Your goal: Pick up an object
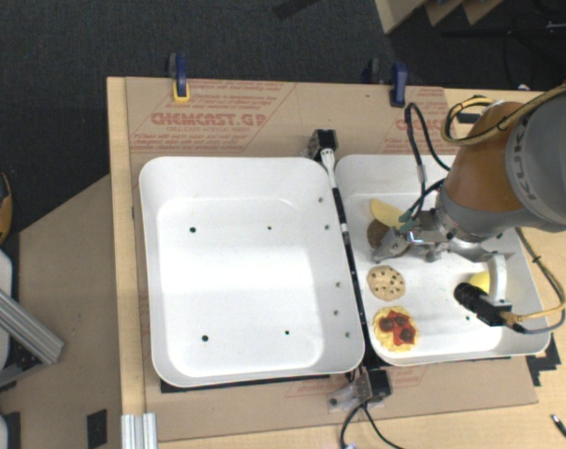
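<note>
The gripper [395, 235] reaches down into the right bin [432, 344], its tip at a dark brown object [385, 243] beside a pale yellow wedge [385, 212]; whether it grips anything cannot be told. Just below lie a round cookie [386, 282] and a small pizza-like toy [396, 329]. The left bin [161, 251] sits alongside.

My grey arm [535, 157], orange-banded above the wrist, reaches in from the right and bends down, with my gripper [395, 237] lowered at its left end.
</note>
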`<state>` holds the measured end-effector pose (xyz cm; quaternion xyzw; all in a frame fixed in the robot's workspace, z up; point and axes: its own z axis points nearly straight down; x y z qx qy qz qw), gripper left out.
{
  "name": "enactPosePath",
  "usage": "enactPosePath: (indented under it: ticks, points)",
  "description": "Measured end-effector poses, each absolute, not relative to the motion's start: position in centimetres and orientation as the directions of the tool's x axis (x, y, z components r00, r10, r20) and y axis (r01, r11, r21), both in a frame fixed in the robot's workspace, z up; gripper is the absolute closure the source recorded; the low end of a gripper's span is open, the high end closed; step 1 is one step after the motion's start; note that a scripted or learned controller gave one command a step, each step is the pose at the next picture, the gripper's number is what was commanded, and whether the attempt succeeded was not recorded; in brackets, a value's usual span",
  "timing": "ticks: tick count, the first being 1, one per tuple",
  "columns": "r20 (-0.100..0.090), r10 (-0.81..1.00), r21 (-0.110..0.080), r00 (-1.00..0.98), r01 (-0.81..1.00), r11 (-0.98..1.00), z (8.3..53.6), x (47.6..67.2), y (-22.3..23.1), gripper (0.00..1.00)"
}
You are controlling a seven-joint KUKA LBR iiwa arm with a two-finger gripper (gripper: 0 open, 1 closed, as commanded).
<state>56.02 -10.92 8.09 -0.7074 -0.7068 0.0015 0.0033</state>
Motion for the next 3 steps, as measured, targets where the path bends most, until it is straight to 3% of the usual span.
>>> enactPosePath:
  ticks: [1,2,3]
  points:
    - [0.0,1.0,0.004,-0.004,1.0,0.004,8.5,60.3,-9.1,0.0]
    - [-0.001,1.0,0.003,-0.001,1.0,0.001,9.6,60.1,-9.2,1.0]
    - [0.003,1.0,0.014,-0.011,1.0,0.011,19.2,63.5,0.9,1.0]
